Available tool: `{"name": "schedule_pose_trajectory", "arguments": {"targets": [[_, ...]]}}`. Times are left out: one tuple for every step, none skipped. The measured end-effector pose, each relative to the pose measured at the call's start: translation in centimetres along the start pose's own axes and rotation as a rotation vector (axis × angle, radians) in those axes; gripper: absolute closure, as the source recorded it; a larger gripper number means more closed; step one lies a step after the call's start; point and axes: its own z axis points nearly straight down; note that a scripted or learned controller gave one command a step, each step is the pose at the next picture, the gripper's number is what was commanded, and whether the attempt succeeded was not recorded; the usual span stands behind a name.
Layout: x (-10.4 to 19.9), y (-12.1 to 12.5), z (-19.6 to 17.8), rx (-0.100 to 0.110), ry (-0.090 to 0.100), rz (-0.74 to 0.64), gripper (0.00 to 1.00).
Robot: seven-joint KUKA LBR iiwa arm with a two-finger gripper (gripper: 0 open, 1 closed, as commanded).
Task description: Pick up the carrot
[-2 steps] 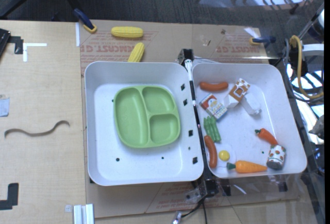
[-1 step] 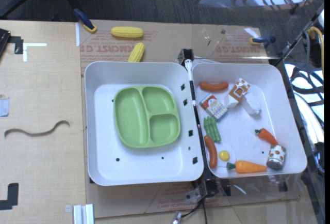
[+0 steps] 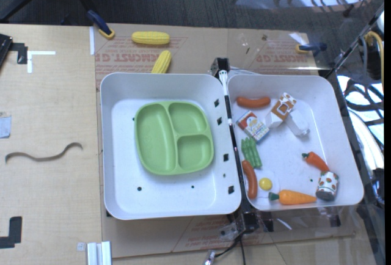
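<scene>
Two carrots lie in the right bin (image 3: 287, 157). The larger carrot (image 3: 294, 198) rests on its side along the bin's near wall, green top pointing left. A smaller carrot (image 3: 316, 161) lies a little farther back and to the right, tilted, near the right wall. A brown-and-white spotted toy (image 3: 328, 185) sits just right of the large carrot, between the two.
Also in the right bin are two sausages (image 3: 253, 101) (image 3: 249, 178), two small cartons (image 3: 253, 126) (image 3: 283, 107), green beans (image 3: 251, 152) and a fried egg (image 3: 265, 184). The left bin (image 3: 119, 96) holds a green divided plate (image 3: 175, 137). Two corn cobs (image 3: 151, 38) (image 3: 161, 62) lie behind the bins.
</scene>
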Motion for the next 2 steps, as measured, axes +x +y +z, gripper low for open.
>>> {"name": "schedule_pose_trajectory", "arguments": {"targets": [[0.0,0.0,0.0,0.0,0.0,0.0,0.0],[0.0,0.0,0.0,0.0,0.0,0.0,0.0]]}}
